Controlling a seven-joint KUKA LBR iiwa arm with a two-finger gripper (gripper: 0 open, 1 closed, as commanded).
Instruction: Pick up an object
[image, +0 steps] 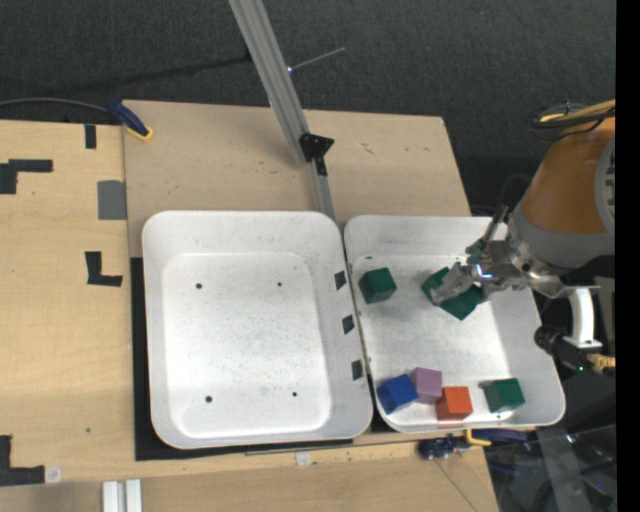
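My gripper (472, 278) hangs over the upper right part of the right bin (520, 340), at the end of the grey and orange arm that comes in from the right. A dark green block (455, 298) sits tilted right at the gripper's tip, partly covered by it. I cannot make out whether the block is held or only touched. Another green cube (377, 285) rests to its left, apart from the gripper.
Along the right bin's front edge lie a blue cube (397, 392), a purple cube (428, 382), an orange cube (455, 402) and a green cube (503, 393). The left bin (160, 300) stands beside it. A metal pole (285, 90) slants across the back.
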